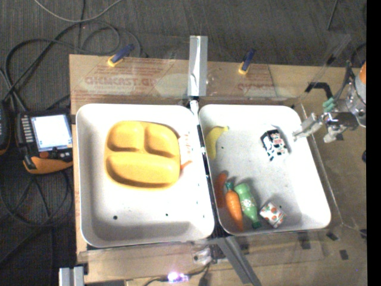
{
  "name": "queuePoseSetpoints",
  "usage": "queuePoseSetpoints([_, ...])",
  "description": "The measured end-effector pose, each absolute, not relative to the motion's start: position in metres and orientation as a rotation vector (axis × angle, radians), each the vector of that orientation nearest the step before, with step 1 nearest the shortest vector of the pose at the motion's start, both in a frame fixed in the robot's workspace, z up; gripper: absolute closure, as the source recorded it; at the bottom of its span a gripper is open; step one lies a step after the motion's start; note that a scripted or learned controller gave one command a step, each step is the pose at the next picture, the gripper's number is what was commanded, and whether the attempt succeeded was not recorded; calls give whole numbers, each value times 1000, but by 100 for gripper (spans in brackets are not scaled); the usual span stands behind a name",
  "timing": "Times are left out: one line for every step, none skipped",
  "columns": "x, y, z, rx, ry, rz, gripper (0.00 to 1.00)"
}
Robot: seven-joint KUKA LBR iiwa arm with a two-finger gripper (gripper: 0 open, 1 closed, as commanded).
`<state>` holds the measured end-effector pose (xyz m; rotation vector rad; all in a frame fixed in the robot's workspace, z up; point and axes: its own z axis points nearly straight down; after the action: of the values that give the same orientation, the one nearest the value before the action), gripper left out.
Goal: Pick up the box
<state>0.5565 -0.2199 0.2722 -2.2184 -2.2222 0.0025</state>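
Box (pixel 272 214) sits in the near right corner of the right bin (pixel 309 159), just beside the green bottle (pixel 247 203) and carrot (pixel 233 207). The gripper (pixel 318 126) hovers by that bin's far right rim, well apart from it; whether it is released or clenched, I cannot tell. It should come down square, on the sides facing away from the bottle.
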Motion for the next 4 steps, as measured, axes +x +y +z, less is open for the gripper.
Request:
queuePoseSetpoints([505,-202,146,-2559,-1818,6,0])
queuePoseSetpoints([500,-187,90,-2586,-1800,-7,0])
queuePoseSetpoints([500,-187,89,-2586,-1800,-8,0])
queuePoseSetpoints([488,-146,90,-2572,-1832,-9,0])
